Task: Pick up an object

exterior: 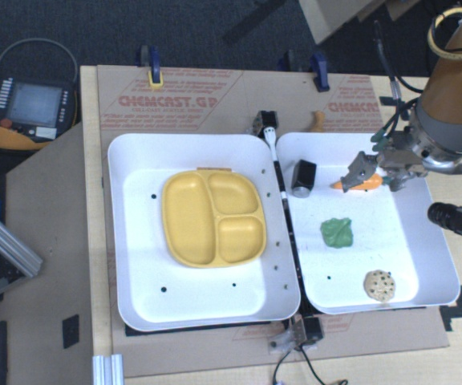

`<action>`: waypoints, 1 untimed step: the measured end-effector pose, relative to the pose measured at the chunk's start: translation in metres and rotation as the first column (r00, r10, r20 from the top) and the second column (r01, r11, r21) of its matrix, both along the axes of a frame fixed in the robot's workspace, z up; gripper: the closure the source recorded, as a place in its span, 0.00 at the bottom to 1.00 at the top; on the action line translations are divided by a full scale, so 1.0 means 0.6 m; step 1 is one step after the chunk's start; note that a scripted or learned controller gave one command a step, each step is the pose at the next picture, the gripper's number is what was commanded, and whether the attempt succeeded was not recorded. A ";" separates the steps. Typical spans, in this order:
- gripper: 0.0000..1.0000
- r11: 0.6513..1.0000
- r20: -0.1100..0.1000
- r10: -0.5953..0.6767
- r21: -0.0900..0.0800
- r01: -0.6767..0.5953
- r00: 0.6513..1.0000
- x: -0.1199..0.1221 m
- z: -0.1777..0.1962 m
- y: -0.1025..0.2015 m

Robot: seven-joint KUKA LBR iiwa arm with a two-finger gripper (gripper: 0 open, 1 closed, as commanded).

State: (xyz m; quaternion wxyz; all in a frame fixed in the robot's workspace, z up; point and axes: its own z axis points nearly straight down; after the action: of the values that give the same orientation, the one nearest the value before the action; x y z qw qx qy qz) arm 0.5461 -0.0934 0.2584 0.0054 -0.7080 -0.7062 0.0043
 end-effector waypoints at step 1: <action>0.00 1.000 0.012 0.003 -0.001 -0.003 1.000 0.004 0.010 0.000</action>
State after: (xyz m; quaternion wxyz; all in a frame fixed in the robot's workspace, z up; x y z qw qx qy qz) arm 0.5482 -0.0932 0.2643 0.0008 -0.7071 -0.7071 0.0004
